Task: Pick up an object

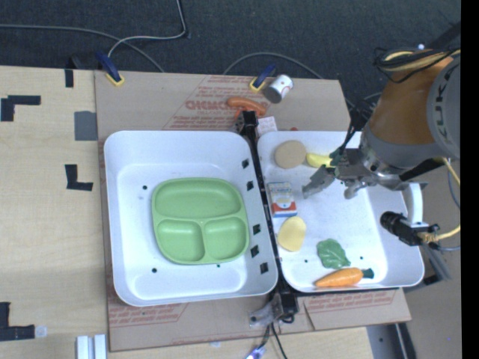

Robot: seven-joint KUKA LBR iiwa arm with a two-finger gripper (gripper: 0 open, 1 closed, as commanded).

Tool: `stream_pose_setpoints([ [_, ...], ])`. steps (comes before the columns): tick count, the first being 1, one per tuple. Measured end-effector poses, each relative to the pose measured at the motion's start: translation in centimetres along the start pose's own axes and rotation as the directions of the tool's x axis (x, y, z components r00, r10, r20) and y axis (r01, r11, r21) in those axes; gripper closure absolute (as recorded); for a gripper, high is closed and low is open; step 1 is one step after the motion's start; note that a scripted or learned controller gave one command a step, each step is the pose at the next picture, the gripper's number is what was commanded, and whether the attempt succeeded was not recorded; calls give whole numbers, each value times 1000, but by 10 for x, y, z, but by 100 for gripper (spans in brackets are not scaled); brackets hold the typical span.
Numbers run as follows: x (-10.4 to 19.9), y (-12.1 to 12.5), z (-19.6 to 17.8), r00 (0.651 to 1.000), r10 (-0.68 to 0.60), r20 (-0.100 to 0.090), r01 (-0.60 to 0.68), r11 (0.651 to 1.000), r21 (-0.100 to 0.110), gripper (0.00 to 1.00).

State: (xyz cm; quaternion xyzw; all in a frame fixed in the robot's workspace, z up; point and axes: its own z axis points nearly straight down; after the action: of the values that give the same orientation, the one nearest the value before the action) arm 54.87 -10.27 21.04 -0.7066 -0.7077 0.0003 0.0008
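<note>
My gripper [329, 188] hangs over the upper middle of the right bin [389, 256], open, with nothing between its fingers. Just to its upper left lie a tan round piece [290, 154] and a small yellow item [317, 159], partly hidden by the wrist. A small red and white packet [282, 198] lies left of the fingers. Lower in the same bin are a pale yellow lemon-shaped piece [292, 232], a green leafy piece [331, 253] and an orange carrot [340, 277].
The left bin [123, 200] holds a green divided plate [200, 220]. Behind the bins on the cardboard lie an orange sausage-like item [245, 104], a small silver cylinder [278, 88] and two clamps [110, 68]. The arm's body covers the right bin's right edge.
</note>
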Motion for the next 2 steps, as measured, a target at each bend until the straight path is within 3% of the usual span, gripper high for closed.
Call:
stream_pose_setpoints([
  [1, -64, -27, 109, 1000, 3, 0, -3, 1000, 4, 0],
  [2, -18, -63, 124, 1000, 2, 2, -2, 1000, -7, 0],
])
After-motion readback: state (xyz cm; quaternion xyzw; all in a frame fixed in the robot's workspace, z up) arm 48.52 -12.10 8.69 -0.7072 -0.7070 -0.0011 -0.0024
